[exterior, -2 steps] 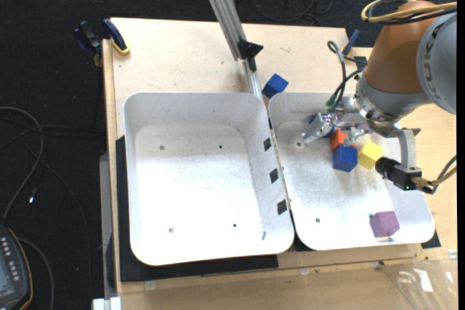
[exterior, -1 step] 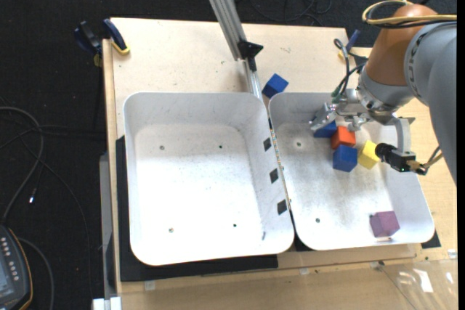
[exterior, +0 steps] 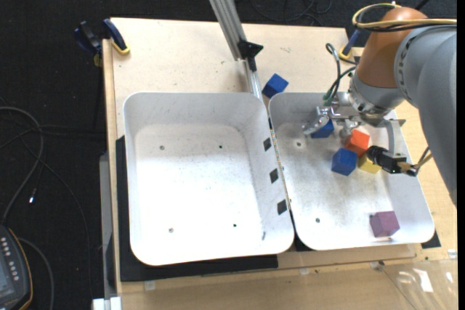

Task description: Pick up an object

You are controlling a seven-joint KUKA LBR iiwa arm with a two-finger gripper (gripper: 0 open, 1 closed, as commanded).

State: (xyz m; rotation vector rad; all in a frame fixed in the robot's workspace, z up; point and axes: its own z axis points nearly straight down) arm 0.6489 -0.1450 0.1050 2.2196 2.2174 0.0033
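A grey arm is seen reaching into the right bin (exterior: pixel 418 218), its claw (exterior: pixel 325 121) lowered by a small blue piece (exterior: pixel 320 129); its grip cannot be told. A grasp seems under way; lifting would be needed next.
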